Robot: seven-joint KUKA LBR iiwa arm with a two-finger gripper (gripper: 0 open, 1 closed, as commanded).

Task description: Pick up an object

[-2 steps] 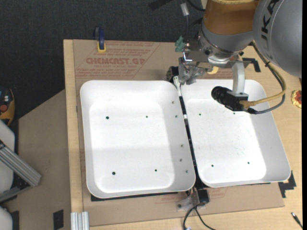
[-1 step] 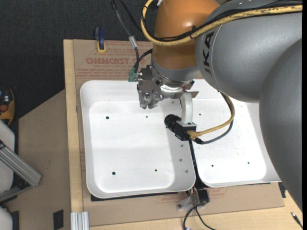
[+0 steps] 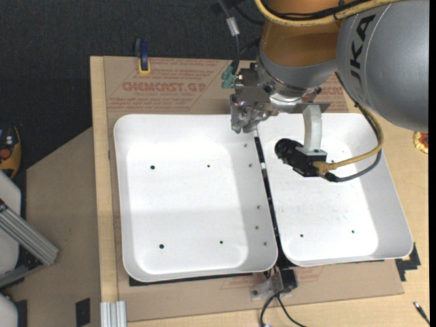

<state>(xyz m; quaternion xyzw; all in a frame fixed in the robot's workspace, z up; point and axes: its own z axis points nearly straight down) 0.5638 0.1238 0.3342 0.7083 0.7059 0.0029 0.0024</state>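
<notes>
the bench (image 3: 82, 203) was the biggest thing, a tan board under everything, with red lettering on a brown sheet along its far edge. on it sat the left bin (image 3: 184, 196) and the right bin (image 3: 340, 216), shallow and white, touching along their inner rims near the middle of the view. each floor showed a few small dark dots, which may have been holes or marks; the view was too coarse to say.

the arm (image 3: 340, 26) came in from the upper right, grey housing with a broad orange band, and hung over the far edge of the bins. a black cylindrical unit (image 3: 300, 159) with a tan cable looping off it sat below the wrist, over the right bin.

the gripper (image 3: 244, 118) was at the far end of the rim where the two bins met, its metal parts bunched and dark. whether its tips were spread or closed could not be told from this angle, and nothing could be seen between them. no loose object to pick could be made out in either bin.

a small blue clamp (image 3: 143, 52) stood on the far left edge of the board.
</notes>
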